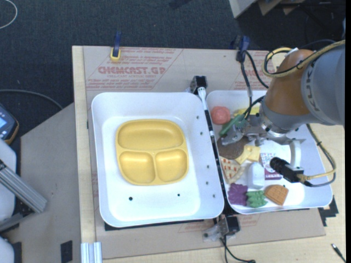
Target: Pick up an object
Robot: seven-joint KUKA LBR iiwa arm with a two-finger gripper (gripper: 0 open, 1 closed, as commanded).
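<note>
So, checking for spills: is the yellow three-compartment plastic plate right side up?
Yes: the yellow three-compartment plastic plate lies flat, hollows facing up.

Small jumbled toy foods (pixel 249 169) in right bin (pixel 313 199)

My arm (pixel 307 89) hangs over the right bin (pixel 323 193), covering its middle and far side. Below me the toys crowd together: a red ball (pixel 221 114) near the divider, then a purple piece (pixel 238 193), a green piece (pixel 256 198) and an orange waffle (pixel 276 194) along the near edge. The left bin (pixel 104 147) offers open floor around the yellow divided plate (pixel 152 150) at its centre.
</note>
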